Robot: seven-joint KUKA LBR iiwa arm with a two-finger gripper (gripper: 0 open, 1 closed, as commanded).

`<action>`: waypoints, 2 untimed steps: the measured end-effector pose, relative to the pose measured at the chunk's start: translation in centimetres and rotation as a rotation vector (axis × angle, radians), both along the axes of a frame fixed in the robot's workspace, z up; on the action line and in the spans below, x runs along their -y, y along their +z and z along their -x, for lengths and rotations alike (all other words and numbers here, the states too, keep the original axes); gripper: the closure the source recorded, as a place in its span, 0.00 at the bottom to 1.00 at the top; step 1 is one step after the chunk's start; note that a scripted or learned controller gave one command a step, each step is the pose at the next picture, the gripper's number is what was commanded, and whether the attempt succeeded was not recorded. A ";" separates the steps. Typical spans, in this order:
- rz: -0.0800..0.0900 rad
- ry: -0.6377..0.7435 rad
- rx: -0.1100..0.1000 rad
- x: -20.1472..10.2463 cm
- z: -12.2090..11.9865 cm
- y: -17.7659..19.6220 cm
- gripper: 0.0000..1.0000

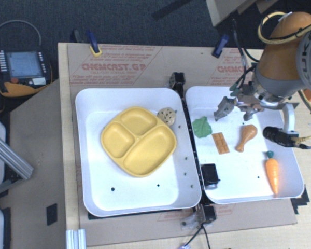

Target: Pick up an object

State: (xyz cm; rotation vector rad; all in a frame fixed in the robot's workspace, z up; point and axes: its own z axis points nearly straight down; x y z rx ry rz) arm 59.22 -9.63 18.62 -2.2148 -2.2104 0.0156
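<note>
Gripper [237,108] above leaf [201,127], drumstick [246,137]

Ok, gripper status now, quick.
Gripper: above the right bin, near the drumstick; open or closed cannot be told.

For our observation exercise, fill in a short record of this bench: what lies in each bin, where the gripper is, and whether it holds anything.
left bin: yellow divided plate; cookie at the plate's upper right edge
right bin: green leaf, brown cracker, drumstick, carrot, black block
gripper: over the right bin's upper part
held: nothing seen between the fingers
</note>
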 end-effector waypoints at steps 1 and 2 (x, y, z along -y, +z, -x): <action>0.001 0.003 0.015 0.0 -0.3 0.9 0.00; 0.001 0.001 0.011 0.6 -0.4 -3.5 0.00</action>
